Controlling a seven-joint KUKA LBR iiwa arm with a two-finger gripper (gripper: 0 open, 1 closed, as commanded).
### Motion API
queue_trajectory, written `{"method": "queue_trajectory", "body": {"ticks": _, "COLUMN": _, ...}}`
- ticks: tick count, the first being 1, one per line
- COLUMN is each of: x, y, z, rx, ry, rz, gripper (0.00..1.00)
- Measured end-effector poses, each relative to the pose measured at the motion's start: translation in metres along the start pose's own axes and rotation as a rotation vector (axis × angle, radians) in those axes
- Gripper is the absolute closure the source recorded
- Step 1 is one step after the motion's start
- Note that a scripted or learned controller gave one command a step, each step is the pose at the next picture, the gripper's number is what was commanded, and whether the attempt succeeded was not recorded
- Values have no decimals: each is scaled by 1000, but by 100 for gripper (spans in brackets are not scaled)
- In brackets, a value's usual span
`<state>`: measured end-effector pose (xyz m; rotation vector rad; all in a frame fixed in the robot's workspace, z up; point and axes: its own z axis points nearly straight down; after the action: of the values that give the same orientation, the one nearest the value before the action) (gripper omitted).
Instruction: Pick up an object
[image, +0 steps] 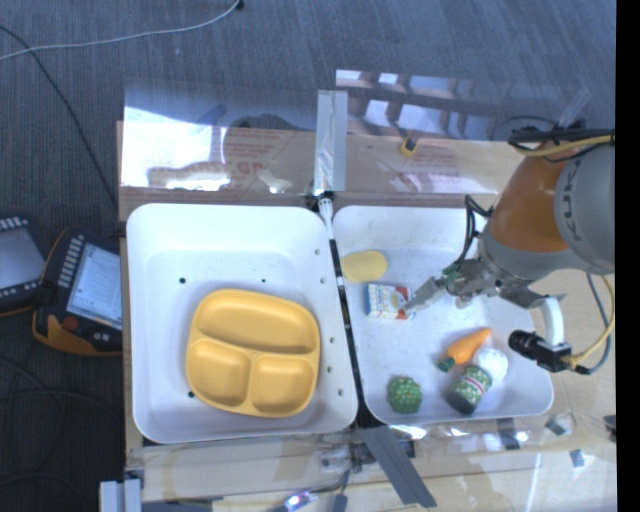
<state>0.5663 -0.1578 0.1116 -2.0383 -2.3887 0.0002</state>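
The right bin (440, 225) holds several small objects. A yellow rounded piece (363, 265) lies near its left wall, with a small white and red carton (386, 300) just below it. An orange carrot (465, 347), a white and green bottle (475, 380) and a green broccoli-like ball (404, 394) lie toward the front. My gripper (430, 293) reaches in from the right, low over the bin floor. Its tip is just right of the carton, and nothing is visibly held in it.
The left bin (160, 240) holds a yellow divided plate (253, 350). A thin wall (338, 300) separates the two bins. The arm's grey and orange body (545, 215) covers the right bin's right side. A handheld controller (80, 295) lies on the floor at left.
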Motion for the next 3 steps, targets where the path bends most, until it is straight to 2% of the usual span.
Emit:
{"method": "queue_trajectory", "body": {"ticks": 1, "x": 29, "y": 12, "z": 14, "rx": -24, "ry": -16, "rz": -137, "gripper": 0}}
{"method": "queue_trajectory", "body": {"ticks": 2, "x": -2, "y": -72, "z": -36, "rx": 2, "ry": -2, "rz": -176, "gripper": 0}}
{"method": "queue_trajectory", "body": {"ticks": 3, "x": -10, "y": -72, "z": 11, "rx": -39, "ry": -29, "rz": -138, "gripper": 0}}
